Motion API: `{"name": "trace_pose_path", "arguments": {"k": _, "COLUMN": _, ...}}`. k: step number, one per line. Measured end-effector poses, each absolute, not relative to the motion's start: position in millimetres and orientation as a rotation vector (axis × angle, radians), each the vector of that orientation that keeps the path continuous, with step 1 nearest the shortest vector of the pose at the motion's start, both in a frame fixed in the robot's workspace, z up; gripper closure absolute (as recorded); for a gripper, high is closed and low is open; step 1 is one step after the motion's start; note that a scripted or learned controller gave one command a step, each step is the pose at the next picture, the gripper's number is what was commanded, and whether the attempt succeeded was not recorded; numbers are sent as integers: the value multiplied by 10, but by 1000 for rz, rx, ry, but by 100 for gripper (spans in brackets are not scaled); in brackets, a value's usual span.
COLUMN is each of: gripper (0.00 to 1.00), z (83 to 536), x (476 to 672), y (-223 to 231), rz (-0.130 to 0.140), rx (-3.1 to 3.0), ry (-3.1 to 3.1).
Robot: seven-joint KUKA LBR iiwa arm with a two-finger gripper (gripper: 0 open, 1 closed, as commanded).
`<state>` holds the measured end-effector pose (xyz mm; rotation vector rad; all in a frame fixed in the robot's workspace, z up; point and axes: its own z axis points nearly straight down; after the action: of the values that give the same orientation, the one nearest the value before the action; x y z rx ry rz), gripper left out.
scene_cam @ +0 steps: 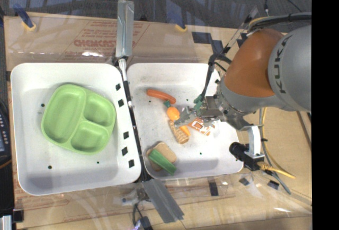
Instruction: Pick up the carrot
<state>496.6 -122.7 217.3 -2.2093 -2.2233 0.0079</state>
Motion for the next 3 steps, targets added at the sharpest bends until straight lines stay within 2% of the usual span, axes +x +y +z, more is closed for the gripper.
{"name": "trace_pose_path", "arguments": {"k": 1, "gripper": 0, "z": 905, "x": 5294, "y": -1486, "rz": 1, "rx": -2116, "ry": -2319}}
{"name": "trace_pose_path", "arguments": {"k": 2, "gripper": 100, "z": 975, "x": 5290, "y": -1506, "rz": 8, "rx": -2111, "ry": -2319}}
{"name": "trace_pose_path", "arguments": {"k": 3, "gripper": 100, "z": 913, "x": 5725, "y": -1760, "rz": 7, "rx": -2684, "ry": -1624}}
